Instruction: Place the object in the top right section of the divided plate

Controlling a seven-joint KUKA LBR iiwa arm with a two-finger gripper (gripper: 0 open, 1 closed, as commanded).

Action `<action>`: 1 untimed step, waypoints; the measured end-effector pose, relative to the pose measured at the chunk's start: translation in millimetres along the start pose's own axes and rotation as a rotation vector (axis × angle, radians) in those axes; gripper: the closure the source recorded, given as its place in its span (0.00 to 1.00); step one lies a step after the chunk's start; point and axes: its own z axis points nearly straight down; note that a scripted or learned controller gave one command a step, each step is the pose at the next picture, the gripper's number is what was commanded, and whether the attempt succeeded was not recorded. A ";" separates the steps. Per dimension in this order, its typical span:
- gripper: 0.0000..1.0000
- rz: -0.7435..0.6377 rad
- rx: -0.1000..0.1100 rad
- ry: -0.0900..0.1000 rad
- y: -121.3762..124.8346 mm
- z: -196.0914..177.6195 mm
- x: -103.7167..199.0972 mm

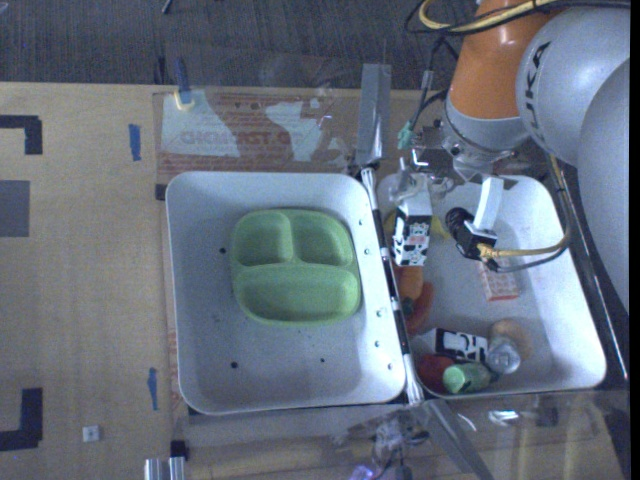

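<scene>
Wooden bench [80, 298], two white bins. Green divided plate [296, 265] seen mid-frame in left bin [200, 368]. Gripper [413, 230] at right bin's [570, 358] left edge, cow-patterned carton [411, 240] apparently pinched. Lift advised before crossing wall; release over upper-right section.

Bulky grey KUKA arm [580, 78], glossy orange band [495, 53] above wrist, yellow cable [470, 3] looped at 12 o'clock, black lettering on casing.

Robotics lab, not a home. Plywood bench [80, 268] w/ black and blue tape marks, two white bins [200, 368] side by side, clear acrylic panel [270, 118] behind them, grey carpet beyond, big KUKA arm [560, 68] w/ loose yellow cabling.
</scene>
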 end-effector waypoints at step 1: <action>1.00 -0.260 0.004 0.005 -23.4 34.3 43.7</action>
